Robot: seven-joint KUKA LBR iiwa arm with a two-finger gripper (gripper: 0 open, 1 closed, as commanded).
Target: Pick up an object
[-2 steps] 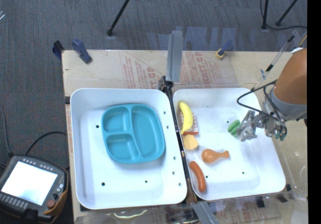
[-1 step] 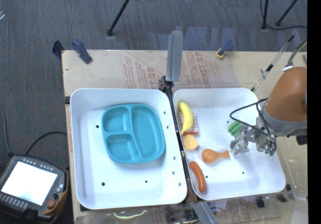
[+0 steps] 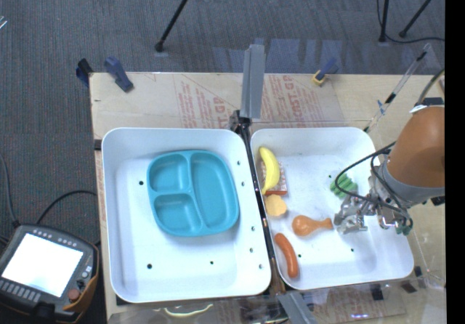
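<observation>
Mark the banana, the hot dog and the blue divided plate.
banana (image 3: 269,168): camera view, middle of the peel.
hot dog (image 3: 288,256): camera view, mid-length.
blue divided plate (image 3: 212,192): camera view, floor of the large compartment.

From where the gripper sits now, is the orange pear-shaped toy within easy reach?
Probably yes. The gripper hangs in the right bin just right of the orange pear-shaped toy, and nothing lies between them.

The divided plate (image 3: 193,192) lies in the middle of the left bin (image 3: 120,272). In the right bin (image 3: 312,138), the banana (image 3: 269,168) and the sausage (image 3: 288,256) lie along its left edge.
</observation>
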